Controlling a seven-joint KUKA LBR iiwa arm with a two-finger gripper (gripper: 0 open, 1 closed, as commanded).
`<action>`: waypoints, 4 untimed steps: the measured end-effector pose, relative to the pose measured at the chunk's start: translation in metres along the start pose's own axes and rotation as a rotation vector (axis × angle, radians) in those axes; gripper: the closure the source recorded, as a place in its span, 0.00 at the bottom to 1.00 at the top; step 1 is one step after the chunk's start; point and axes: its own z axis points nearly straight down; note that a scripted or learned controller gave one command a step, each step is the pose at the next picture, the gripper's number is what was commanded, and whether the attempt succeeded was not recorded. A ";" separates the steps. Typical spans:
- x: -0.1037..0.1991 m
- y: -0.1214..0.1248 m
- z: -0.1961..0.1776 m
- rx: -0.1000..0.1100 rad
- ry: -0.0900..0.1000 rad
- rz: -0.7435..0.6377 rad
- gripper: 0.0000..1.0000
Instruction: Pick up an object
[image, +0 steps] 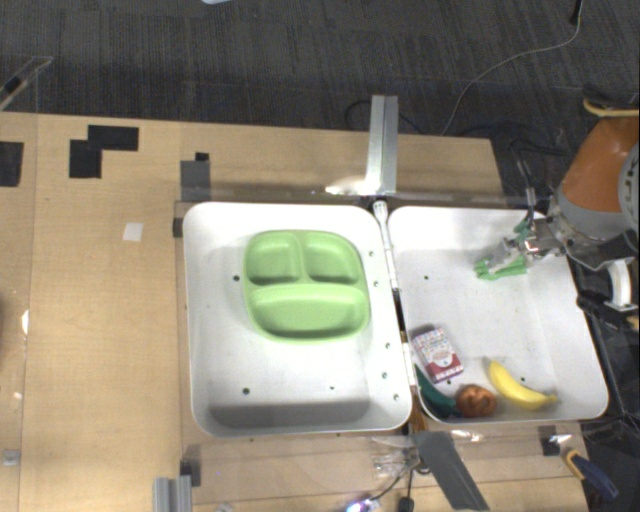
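At the frame's upper right, the end effector (522, 243) hangs over the right bin (560, 330), fingers clamping a green object (498, 266).

Bins (210, 300): white plastic, smooth. Tray (303, 283): green matt plastic. Bench (90, 330): pale wood. Banana (518, 386): smooth yellow skin.

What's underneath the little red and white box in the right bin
The red and white box lies partly on a dark teal object at the right bin's front edge. How much of the teal object the box covers cannot be told. A reddish fruit sits beside it.
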 end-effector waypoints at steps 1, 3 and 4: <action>0.001 -0.002 0.005 0.007 0.002 0.000 0.00; 0.025 0.019 0.006 0.009 0.005 -0.015 1.00; 0.068 0.022 0.019 0.015 0.008 -0.010 1.00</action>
